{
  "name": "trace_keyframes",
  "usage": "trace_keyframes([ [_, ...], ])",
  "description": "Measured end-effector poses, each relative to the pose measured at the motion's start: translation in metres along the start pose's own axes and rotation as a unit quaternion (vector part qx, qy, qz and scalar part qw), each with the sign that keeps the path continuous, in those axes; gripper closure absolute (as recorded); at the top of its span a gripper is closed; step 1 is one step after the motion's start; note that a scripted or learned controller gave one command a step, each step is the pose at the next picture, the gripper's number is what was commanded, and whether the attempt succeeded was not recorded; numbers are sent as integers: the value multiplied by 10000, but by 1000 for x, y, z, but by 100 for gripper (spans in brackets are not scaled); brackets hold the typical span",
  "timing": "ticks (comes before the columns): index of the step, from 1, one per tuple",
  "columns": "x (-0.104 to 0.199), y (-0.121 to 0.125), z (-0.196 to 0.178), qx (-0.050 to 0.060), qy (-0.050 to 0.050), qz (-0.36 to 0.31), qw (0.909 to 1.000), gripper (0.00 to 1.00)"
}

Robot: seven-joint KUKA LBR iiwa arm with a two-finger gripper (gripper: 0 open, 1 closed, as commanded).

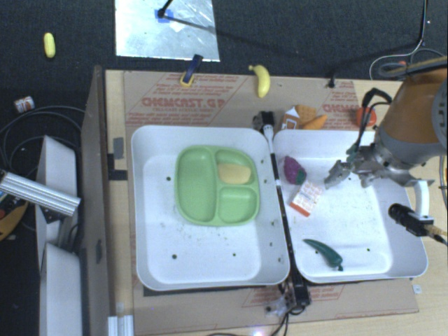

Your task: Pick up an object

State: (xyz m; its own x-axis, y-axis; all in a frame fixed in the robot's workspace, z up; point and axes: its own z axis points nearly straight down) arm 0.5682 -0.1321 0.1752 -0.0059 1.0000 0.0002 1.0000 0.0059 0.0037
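Note:
In the right bin [402, 261], a purple eggplant-like toy [292, 169] lies near the left wall. A white and orange packet [306, 199] lies just below it, and a dark green pepper [324, 251] rests near the front. My gripper [335, 174] hangs over the bin's upper middle, just right of the packet and the purple toy, and nothing can be seen in its grasp. In the left bin [203, 264] sits a green divided plate [203, 187] with a yellow piece [234, 172] in its upper right compartment.
Behind the bins, a yellow banana [262, 81] lies on the cardboard, with orange toys [309, 119] and a blue and yellow clamp [190, 71] nearby. A black divider [277, 194] separates the bins. The arm [413, 117] covers the right bin's upper right corner.

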Motion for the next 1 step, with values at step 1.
trace_keyframes([
  [1,39,38,77,1,2,-7,10000,0],
])
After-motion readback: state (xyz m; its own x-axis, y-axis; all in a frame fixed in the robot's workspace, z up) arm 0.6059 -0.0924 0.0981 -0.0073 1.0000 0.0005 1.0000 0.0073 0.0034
